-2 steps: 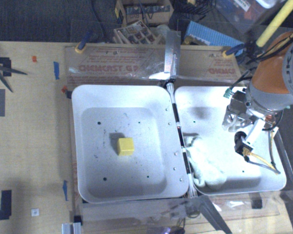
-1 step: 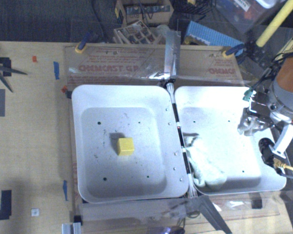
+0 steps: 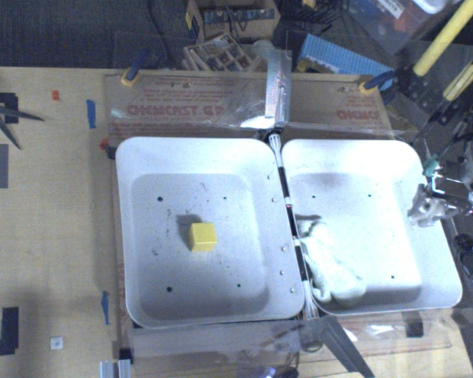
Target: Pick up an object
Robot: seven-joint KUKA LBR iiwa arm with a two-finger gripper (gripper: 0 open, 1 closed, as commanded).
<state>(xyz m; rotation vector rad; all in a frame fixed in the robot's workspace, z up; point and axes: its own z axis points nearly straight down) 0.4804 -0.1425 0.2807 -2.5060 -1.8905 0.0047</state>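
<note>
Camera view puts the yellow block [image 3: 203,236] mid-frame in the left bin [image 3: 142,160], with the hand [image 3: 430,205] at the right bin's [image 3: 394,160] right rim, its state unreadable. Approach stage, I judge; next, travel left over the block.

the tool [image 3: 427,208] hangs at the view's right edge.

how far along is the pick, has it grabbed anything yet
Nothing looks picked yet. The yellow block lies on the floor of the left bin, and a white cloth lies in the right bin. The gripper is at the right bin's right edge, apart from both. Reaching, grasping and lifting remain.
</note>
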